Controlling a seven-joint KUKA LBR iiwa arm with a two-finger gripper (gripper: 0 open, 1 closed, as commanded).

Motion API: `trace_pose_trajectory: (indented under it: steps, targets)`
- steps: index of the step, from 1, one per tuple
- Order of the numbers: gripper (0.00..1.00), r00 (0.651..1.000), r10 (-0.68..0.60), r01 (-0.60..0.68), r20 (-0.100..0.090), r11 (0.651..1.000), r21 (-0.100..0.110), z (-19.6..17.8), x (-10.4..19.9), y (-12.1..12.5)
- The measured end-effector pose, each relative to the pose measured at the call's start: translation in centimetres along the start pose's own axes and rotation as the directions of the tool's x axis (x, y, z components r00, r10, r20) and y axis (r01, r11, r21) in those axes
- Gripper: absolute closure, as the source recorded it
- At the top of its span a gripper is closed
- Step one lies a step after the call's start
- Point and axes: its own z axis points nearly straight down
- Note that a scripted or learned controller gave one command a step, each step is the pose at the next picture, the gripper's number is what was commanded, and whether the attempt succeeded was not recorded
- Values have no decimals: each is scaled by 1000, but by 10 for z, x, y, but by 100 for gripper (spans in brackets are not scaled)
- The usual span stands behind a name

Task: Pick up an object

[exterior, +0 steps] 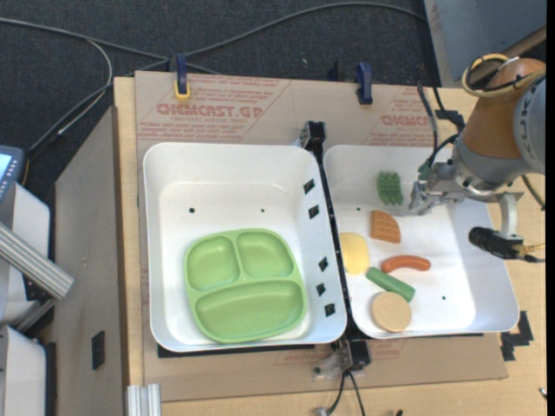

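Objects for picking all lie in the right bin: a green bumpy piece near the far edge, a waffle-like orange piece just toward the near side of it, a yellow lemon-shaped item against the left wall, a red sausage-like piece mid-bin, a green stick touching a tan disc by the near edge. From the one overhead view, the gripper hangs low over the far part of that bin, just beside the green bumpy piece and near the waffle piece; whether it is spread or closed cannot be told, and nothing can be seen held in it. The left bin carries a green divided plate toward its near edge. Risk, as I judge it: the gripper sits beside the green piece instead of over it, so closing here may catch nothing or nudge the piece toward the far wall. The green stick and tan disc touch, so a grasp there could drag both.
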Motion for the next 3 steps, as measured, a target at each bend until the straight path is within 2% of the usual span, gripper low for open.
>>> trace_pose_trajectory:
  steps: [1, 2, 3]
  targets:
    - [100, 1000, 0, 0, 0, 1000, 1, -44, 3, 5]
    - [100, 1000, -1, 1, 0, 1000, 1, -107, 5, 4]
    - [100, 1000, 0, 0, -1, 1000, 2, -114, 5, 5]
